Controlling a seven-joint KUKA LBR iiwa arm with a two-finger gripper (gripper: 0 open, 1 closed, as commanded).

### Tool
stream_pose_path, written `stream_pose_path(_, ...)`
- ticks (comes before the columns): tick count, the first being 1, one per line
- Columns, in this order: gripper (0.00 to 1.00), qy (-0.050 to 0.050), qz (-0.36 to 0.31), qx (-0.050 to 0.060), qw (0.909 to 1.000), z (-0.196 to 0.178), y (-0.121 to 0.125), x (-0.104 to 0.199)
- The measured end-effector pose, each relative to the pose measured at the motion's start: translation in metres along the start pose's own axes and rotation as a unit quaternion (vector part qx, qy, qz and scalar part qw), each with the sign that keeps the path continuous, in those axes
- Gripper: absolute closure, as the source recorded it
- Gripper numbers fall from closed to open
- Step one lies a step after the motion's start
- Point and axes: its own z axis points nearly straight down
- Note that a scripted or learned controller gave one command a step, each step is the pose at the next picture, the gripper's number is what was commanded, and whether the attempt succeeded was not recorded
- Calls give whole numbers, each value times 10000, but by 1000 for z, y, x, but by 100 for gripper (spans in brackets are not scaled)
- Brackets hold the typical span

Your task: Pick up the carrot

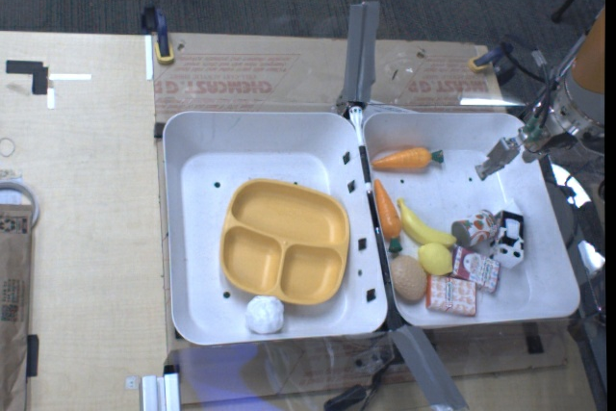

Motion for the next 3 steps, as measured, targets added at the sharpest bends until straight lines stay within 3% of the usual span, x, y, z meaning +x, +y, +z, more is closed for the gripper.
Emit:
stream_pose_path(1, 0, 3, -514, 6, 9987, 50, 48, 23)
stream_pose_path(2, 0, 4, -1440, 8, 9896, 120, 88, 38)
stream_pose_path(3, 0, 28, -2603, 51, 9655, 121, 86, 39)
